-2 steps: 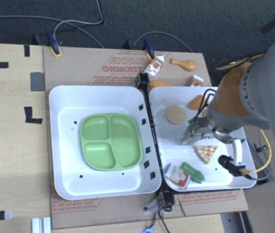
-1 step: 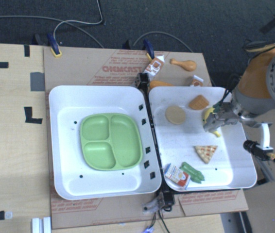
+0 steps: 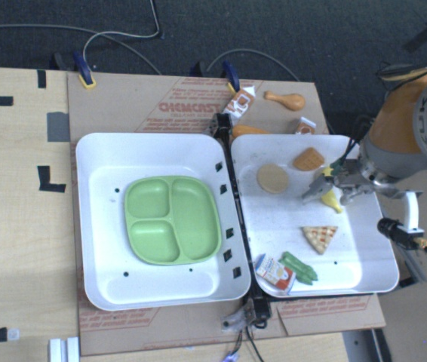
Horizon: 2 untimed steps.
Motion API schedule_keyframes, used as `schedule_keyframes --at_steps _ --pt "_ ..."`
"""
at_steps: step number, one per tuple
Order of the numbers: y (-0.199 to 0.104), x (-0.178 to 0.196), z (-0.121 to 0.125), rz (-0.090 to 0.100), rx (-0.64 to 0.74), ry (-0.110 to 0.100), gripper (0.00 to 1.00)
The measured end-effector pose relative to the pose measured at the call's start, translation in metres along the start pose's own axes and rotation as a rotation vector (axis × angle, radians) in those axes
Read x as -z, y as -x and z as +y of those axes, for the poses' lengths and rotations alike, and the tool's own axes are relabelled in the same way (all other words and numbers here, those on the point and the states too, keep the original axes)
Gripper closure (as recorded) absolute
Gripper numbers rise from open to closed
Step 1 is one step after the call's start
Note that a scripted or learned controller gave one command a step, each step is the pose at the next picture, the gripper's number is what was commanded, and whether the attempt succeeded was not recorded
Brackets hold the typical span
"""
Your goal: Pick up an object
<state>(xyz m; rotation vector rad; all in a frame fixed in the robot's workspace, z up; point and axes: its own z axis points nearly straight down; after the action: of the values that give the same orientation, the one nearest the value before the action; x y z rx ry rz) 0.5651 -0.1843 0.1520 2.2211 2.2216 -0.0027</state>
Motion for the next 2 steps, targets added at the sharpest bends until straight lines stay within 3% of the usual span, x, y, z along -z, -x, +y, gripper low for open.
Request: schedule_keyframes --at_steps 1,2 --pt "0.0387 -0.0647 0.0844 -0.002 0.004 0.008 0.00" --pt "0.0389 -0.0548 0.0844 -0.006 0.005 0.007 1.00"
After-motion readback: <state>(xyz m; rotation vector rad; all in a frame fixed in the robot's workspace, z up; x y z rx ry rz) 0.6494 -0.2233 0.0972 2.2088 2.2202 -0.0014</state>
